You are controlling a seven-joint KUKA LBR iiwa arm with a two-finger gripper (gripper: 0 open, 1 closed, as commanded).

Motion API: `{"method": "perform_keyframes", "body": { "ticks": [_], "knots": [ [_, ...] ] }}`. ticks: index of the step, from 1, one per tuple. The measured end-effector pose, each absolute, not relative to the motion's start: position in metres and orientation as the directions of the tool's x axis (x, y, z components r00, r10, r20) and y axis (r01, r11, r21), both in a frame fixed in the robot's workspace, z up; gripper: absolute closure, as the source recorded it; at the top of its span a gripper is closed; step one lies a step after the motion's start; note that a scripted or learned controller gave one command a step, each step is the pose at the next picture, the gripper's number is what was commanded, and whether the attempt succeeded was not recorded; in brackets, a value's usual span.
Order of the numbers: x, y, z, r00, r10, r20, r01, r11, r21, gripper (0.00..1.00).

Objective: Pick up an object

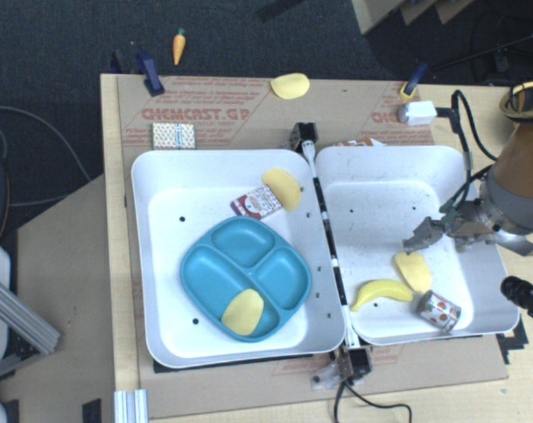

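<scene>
bright even overhead light, washed-out white bins (160, 236), soft faint shadows, slightly soft focus throughout

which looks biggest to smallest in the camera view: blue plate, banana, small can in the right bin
1. blue plate, by far the largest
2. banana
3. small can, only a little smaller than the banana

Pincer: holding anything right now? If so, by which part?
Nothing is held. The pincer hovers over the right bin, above a yellow piece and the banana, with nothing between its fingers.
</scene>
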State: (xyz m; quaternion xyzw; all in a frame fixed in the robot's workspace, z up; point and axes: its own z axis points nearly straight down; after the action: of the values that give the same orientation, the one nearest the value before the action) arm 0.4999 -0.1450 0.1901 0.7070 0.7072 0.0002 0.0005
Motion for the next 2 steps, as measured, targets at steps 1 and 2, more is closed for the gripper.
{"method": "perform_keyframes", "body": {
  "ticks": [1,2],
  "knots": [
    [0.510,-0.128,0.102,0.000,1.000,0.001,1.000,0.000,-0.003,0.00],
    [0.478,-0.177,0.084,0.002,1.000,0.000,1.000,-0.002,-0.002,0.00]
  ]
}}
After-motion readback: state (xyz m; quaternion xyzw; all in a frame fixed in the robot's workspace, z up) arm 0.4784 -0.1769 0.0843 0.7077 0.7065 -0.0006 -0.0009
